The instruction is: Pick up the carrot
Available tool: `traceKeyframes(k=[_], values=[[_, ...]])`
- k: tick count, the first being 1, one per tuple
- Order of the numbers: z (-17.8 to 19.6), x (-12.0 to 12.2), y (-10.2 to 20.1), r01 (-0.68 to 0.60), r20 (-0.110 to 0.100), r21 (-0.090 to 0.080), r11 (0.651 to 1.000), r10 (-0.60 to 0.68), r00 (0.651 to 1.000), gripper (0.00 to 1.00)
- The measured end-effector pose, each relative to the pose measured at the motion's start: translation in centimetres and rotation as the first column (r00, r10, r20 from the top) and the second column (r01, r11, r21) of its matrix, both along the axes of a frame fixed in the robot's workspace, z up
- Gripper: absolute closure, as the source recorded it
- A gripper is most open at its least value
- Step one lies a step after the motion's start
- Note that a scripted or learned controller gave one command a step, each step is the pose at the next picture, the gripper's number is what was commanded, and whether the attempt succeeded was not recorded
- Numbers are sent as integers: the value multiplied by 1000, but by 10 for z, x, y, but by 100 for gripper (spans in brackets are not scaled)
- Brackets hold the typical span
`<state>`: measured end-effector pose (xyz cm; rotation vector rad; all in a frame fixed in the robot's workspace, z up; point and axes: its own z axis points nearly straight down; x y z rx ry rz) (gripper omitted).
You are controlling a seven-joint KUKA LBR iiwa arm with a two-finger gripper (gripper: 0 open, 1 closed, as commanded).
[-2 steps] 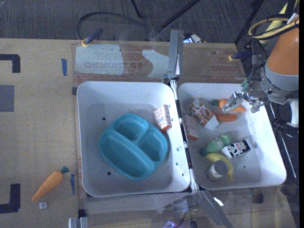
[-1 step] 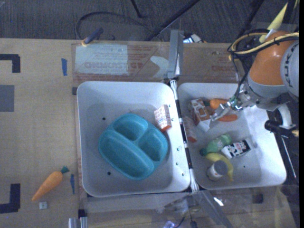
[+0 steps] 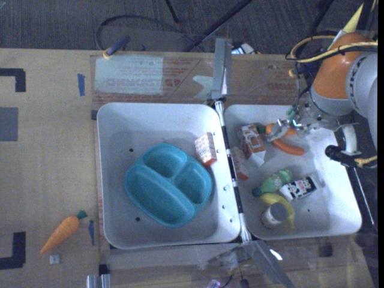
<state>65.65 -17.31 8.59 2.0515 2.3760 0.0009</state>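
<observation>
The carrot [image 3: 60, 233] lies on the wooden bench [image 3: 42, 161], outside both bins. It is orange with a green top, and it sits near the bottom left corner of the left bin [image 3: 114, 122], well apart from the arm.

The gripper [image 3: 294, 125] hangs over the right bin [image 3: 336, 215], near that bin's top edge. I cannot tell if it is open or closed. Just below it lies a long orange-red thing [image 3: 289, 148]; I cannot tell what it is. A small orange and white carton [image 3: 253, 138] lies beside it, near the bin's top left corner.

Lower in the right bin are a green bottle [image 3: 275, 179], a black and white carton [image 3: 299, 188], a yellow banana [image 3: 283, 203] and a can [image 3: 272, 216] touching the banana.

In the left bin a blue plate [image 3: 168, 185] with three parts sits in the middle. A red and white carton [image 3: 206, 148] lies by the bin's right edge.
</observation>
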Motion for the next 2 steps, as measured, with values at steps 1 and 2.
traceKeyframes(k=[1, 2], values=[[10, -1, 1, -2, -9, 2, 1000, 2, 1000, 100], [101, 11, 97, -80, 2, 1, 997, 80, 997, 100]])
